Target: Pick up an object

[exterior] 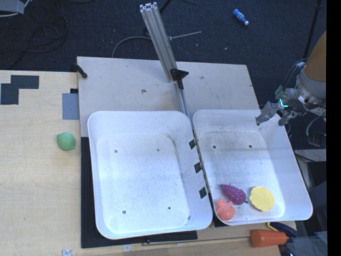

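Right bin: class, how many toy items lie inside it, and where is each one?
3. All sit near the right bin's front edge: an orange toy at the front-left corner, purple grapes just behind it, and a yellow round piece to their right. None looks hidden.

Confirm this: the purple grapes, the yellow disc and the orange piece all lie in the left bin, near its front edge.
Wrong bin. The camera view shows the purple grapes, the yellow disc and the orange piece in the right bin, near its front edge.
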Available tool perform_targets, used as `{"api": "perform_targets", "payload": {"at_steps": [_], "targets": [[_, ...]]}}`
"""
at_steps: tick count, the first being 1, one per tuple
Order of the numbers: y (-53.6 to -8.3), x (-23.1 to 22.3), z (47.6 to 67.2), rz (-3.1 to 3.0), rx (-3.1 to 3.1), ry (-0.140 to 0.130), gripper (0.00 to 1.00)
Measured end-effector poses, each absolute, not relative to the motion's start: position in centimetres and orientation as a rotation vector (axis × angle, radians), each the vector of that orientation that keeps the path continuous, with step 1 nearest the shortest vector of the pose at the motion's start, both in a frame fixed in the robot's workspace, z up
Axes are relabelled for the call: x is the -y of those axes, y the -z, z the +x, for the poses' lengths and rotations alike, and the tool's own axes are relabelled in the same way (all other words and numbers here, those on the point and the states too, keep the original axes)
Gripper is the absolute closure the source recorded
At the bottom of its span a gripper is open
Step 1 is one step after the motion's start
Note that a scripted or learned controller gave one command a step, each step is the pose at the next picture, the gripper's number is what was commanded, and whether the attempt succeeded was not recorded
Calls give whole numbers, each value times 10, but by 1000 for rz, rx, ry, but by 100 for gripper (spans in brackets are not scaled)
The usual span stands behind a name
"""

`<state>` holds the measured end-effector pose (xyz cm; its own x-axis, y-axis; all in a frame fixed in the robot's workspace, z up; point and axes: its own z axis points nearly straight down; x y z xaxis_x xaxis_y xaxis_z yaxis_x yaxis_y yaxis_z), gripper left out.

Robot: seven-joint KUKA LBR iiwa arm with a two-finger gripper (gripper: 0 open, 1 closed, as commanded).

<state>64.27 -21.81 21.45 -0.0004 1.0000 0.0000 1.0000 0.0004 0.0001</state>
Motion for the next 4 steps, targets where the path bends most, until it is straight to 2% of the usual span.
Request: {"api": "perform_targets", "payload": {"at_steps": [1,3,4], "targets": [[-214,218,643,2221,-2222,0,0],[-104,211,626,2224,-2226,4,0],[-91,210,626,2221,-2224,1,0]]}}
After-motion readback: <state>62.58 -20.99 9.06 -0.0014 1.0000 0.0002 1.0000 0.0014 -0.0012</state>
